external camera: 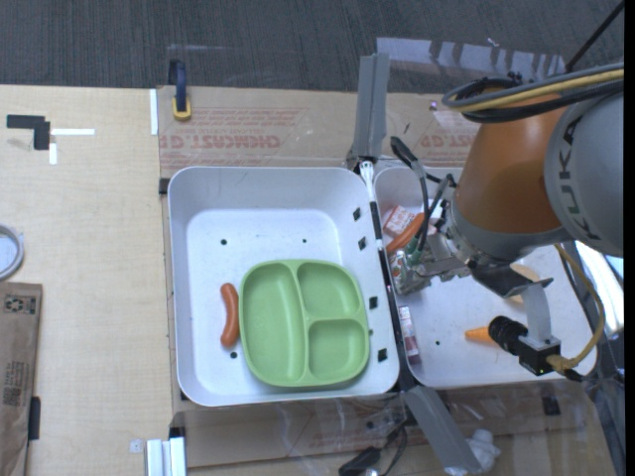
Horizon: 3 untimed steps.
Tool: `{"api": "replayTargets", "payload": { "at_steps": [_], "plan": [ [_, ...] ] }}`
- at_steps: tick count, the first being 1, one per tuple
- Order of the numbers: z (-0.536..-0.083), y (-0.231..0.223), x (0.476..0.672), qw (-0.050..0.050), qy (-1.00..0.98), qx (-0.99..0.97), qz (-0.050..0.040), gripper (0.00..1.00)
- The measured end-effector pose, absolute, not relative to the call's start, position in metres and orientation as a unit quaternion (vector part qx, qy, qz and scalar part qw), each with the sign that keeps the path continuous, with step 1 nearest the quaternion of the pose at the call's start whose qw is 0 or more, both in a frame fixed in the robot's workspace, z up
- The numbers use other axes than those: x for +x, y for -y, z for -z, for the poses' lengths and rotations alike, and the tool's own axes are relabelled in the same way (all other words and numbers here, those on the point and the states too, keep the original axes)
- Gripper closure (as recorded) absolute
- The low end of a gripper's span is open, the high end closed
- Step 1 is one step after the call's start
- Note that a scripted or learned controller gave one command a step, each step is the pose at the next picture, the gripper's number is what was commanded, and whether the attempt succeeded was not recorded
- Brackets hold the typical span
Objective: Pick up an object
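While the grey and orange arm (pixel 516 167) leans over the right bin (pixel 446 350), its end effector (pixel 417 261) sits low by the divider, and I cannot tell its state. Against the green divided plate (pixel 303 320) in the left bin (pixel 198 216), a sausage (pixel 229 315) lies just left. An orange piece (pixel 479 334) rests right of the end effector.

Green divided plastic plate (pixel 302 322): smooth, slight sheen. White shallow plastic bin (pixel 193 266): matt, smooth. Pale wood-grain worktop (pixel 79 216): matt. Brown corrugated cardboard sheet (pixel 258 127): dull, printed. Orange arm band (pixel 506 167): glossy plastic.
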State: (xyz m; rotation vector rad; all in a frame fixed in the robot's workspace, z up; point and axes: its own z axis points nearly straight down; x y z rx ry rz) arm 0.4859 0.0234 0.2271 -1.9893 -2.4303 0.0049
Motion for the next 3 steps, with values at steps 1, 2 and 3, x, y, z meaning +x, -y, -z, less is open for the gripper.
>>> {"api": "replayTargets", "payload": {
  "at_steps": [1, 2, 3],
  "plan": [
    [-0.204, -0.089, 0.477, 0.001, 0.658, -0.753, -0.0031, 1.0],
    [-0.109, -0.135, 0.479, -0.001, 0.57, -0.821, 0.0018, 1.0],
    [-0.131, -0.127, 0.499, 0.0, 0.509, -0.861, -0.0031, 1.0]
  ]
}}
